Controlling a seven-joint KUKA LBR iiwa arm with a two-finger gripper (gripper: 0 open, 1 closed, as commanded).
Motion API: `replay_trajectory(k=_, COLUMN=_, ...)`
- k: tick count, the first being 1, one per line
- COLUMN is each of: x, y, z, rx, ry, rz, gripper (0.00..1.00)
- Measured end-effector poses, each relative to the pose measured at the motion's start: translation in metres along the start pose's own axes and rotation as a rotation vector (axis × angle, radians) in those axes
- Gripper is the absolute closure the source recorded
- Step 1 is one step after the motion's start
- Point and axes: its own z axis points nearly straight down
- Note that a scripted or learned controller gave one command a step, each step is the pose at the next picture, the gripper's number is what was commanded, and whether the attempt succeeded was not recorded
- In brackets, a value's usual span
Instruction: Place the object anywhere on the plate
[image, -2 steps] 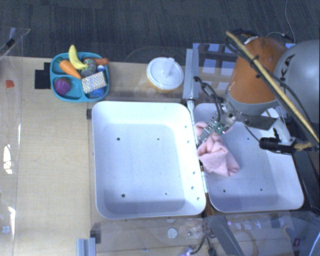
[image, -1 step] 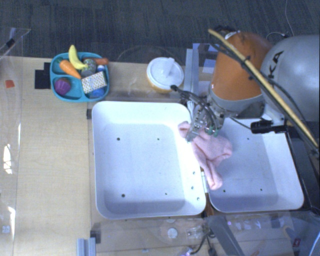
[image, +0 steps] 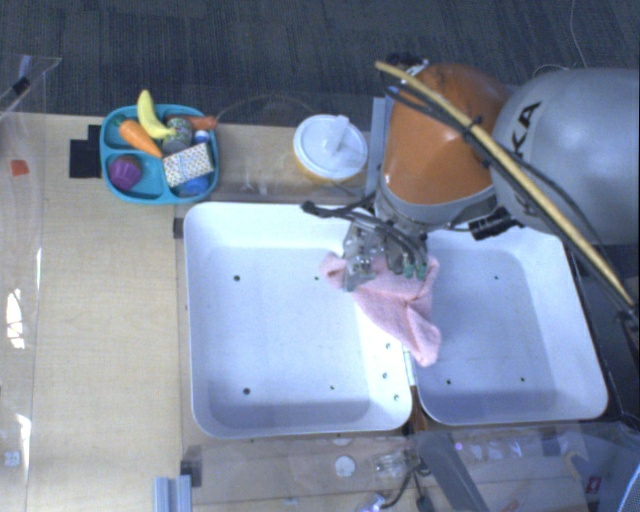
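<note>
Now my pincer (image: 382, 262) is over the seam where the two white bins meet, and the pink cloth (image: 400, 305) hangs from it: the upper edge of the cloth is bunched between my fingers, so I judge that I hold it, and the rest droops down and to the right, with its lower corner over the rim of the right bin (image: 520, 400). I cannot tell if that corner touches the bin or hangs free.

The plate, as I understand the task, is the blue divided plate (image: 150, 190) on the wooden surface (image: 90, 350), well apart, beyond the far left corner of the left bin (image: 270, 400). To do this step well I think I must lift high enough that the hanging tail clears the bin wall — a soft cloth drags easily and can slip from a small pinch — and then travel slowly across the left bin toward the plate.

The difficulty is that the plate is already crowded: a toy banana (image: 150, 115), a carrot (image: 137, 138), a purple thing (image: 125, 172) and a patterned sponge-like block (image: 190, 162) fill its compartments. The cloth will probably land on top of them, which the task permits. A white lidded cup (image: 331, 146) stands just behind the left bin, to the right of the plate — I should pass clear of it.
</note>
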Motion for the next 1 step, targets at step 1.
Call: replay_trajectory(k=1, x=-0.0001, y=-0.0001, z=0.0, rx=0.0, ry=0.0, rz=0.001, gripper=0.0)
